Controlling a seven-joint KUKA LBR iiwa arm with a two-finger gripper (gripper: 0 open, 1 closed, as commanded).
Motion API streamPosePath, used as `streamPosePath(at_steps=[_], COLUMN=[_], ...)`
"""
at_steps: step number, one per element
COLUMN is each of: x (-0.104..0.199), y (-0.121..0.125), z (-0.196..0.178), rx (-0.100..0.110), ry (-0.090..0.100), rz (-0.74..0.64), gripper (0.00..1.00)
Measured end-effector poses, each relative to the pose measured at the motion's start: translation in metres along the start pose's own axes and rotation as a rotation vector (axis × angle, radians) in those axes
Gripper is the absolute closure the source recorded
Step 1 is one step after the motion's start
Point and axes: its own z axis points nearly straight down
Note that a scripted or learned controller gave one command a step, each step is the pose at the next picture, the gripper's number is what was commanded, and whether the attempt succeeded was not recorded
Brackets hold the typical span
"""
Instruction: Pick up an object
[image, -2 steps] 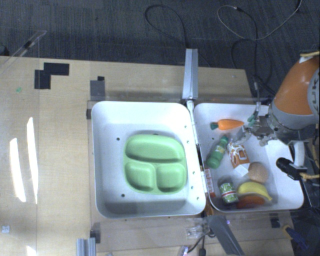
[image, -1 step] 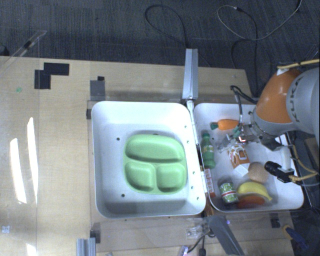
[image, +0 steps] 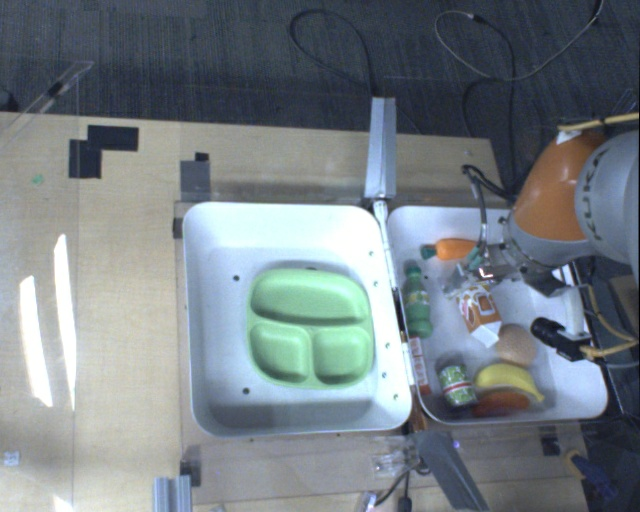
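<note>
Objects for picking lie in the right bin (image: 598, 400), while the left bin (image: 210, 300) carries a green divided tray (image: 310, 325) at its middle. Along the right bin's left wall lies a green bottle (image: 416, 305); near its front edge stand a small can (image: 456, 384), a banana (image: 510, 379) and something red (image: 497, 403) just below it. No label is readable. An orange carrot (image: 455, 249) sits near the back edge. The gripper (image: 486, 268) hangs over a brown-and-white packet (image: 479, 308), beside a tan round object (image: 516, 345).
</note>
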Motion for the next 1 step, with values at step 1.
streamPosePath(at_steps=[1], x=[0.0087], y=[0.0182], z=[-0.0925], rx=[0.009], ry=[0.001], rz=[-0.013], gripper=[1.00])
